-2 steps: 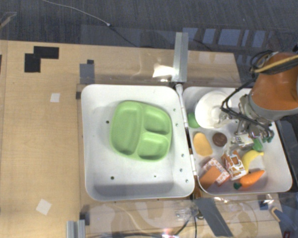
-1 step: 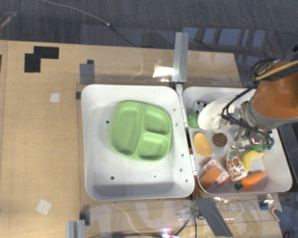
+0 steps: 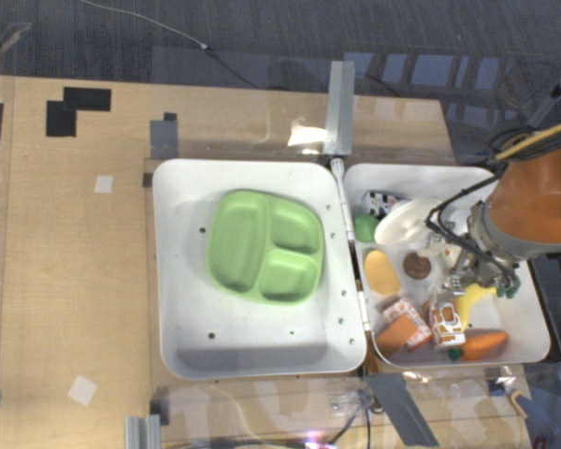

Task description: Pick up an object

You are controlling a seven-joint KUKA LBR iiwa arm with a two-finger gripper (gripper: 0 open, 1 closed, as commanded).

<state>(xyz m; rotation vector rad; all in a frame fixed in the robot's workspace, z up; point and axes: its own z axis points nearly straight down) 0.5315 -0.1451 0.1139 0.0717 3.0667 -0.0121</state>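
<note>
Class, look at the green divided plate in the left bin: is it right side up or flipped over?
Right side up. The plate lies flat in the left bin, and its three hollow compartments face the camera.

Wooden bench (image 3: 65, 279), dark carpet (image 3: 262, 12)

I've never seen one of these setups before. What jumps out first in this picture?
The bright green divided plate lying alone in the left white bin catches the eye first. Next is the grey arm with its orange band, reaching from the right over the right bin, which is crowded with small things, among them a carrot near its front edge.
</note>
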